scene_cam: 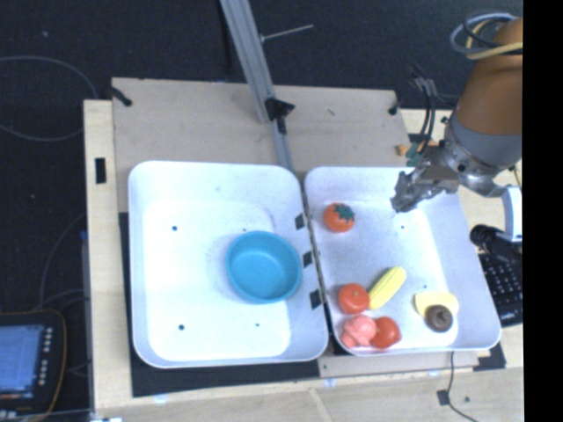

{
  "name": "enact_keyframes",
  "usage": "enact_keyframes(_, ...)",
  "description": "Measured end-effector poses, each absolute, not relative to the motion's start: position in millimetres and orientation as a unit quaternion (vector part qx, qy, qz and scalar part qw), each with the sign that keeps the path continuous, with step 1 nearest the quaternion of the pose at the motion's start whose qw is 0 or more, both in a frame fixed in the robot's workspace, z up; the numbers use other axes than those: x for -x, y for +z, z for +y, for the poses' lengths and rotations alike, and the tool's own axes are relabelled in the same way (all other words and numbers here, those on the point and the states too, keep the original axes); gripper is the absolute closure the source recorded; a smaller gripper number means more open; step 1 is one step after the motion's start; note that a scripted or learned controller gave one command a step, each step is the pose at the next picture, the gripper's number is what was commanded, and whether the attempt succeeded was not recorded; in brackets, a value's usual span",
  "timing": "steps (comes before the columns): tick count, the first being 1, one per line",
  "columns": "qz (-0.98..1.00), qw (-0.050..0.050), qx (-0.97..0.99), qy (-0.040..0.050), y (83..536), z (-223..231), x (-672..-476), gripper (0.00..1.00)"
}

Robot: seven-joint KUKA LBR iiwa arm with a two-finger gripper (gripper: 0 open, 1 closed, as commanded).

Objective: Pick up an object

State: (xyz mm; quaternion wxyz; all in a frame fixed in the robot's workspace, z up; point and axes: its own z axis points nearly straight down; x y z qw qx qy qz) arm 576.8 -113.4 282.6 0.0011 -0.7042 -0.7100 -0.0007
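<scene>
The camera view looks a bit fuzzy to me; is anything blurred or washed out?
In the camera view the whole picture is soft; the gripper is a dark smear, the white bins' floors look bright and nearly washed out, and only faint shadows sit beneath the blue bowl and the tomato.

Orange-banded grey arm (489, 121) — looped cables above.

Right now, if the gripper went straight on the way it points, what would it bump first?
Probably the bare white floor of the right bin under the gripper. The tomato sits off to its side, though depth is hard to judge.
</scene>
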Motion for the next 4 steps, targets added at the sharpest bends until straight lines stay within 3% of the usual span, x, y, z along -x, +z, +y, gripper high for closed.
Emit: enact_keyframes(4,-0.711,0.004,0.704,0.002,256.9,88.6,-527.2,1.0)
